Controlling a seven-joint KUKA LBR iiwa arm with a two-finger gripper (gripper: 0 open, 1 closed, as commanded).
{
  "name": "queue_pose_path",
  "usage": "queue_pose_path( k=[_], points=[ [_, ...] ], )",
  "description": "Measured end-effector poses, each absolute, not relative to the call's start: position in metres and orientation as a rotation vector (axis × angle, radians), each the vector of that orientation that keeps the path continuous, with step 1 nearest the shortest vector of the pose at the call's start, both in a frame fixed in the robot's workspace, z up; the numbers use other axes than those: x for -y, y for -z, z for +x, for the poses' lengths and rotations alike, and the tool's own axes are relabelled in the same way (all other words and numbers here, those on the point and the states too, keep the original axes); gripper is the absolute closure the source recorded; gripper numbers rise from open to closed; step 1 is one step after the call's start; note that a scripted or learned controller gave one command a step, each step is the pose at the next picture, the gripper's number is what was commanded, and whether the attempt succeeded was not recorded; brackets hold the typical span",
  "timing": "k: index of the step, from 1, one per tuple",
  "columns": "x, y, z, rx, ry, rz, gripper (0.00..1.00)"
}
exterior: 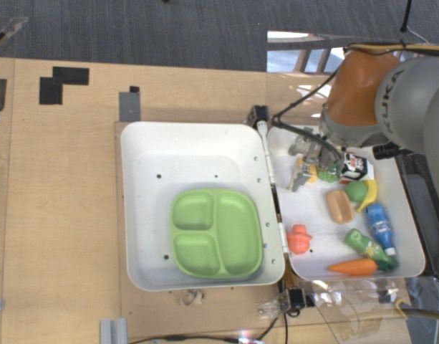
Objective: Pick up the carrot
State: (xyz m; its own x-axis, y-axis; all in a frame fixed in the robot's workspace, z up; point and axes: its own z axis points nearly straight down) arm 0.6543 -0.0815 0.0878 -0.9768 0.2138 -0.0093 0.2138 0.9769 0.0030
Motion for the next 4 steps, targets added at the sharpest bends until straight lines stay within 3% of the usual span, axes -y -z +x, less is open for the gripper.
queue_pose_path(
  k=[1, 2, 3, 4],
  points=[
    [0.08, -0.103, 0.659, -3.1, -0.003, 0.327, 1.0],
    [0.001, -0.19, 0.649, -3.04, -0.01, 0.73, 1.0],
    [0.003, -0.188, 0.648, -3.042, -0.006, 0.734, 0.0],
    [0.031, -0.255, 0.588, -3.086, -0.003, 0.498, 0.0]
  ],
)
